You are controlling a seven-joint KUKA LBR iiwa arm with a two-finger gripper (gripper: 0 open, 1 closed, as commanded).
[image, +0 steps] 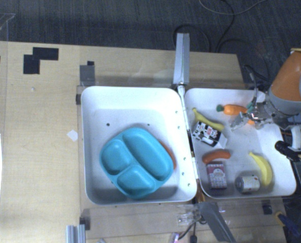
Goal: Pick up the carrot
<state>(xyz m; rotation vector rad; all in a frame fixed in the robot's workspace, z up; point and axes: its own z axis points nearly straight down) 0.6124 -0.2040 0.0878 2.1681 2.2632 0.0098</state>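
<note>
1. The carrot [234,109] lies near the back wall of the right bin [287,189], orange, with its green end pointing toward the left bin [89,135].
2. The arm [291,85] reaches in from the right, and its jaws [244,118] sit just beside the carrot's right end, low over the bin floor.
3. The metal fingers look slightly parted, though at this slant whether they are open or closed on anything cannot be told; the carrot seems to rest on the bin rather than between them.
4. In the same bin lie a small banana [207,120], a printed card [205,133], a red-topped can [216,172], a silver can [248,183] and a larger banana [262,167].
5. The left bin holds a blue divided plate [135,161].
6. Both bins stand on the wooden table [34,135].
</note>
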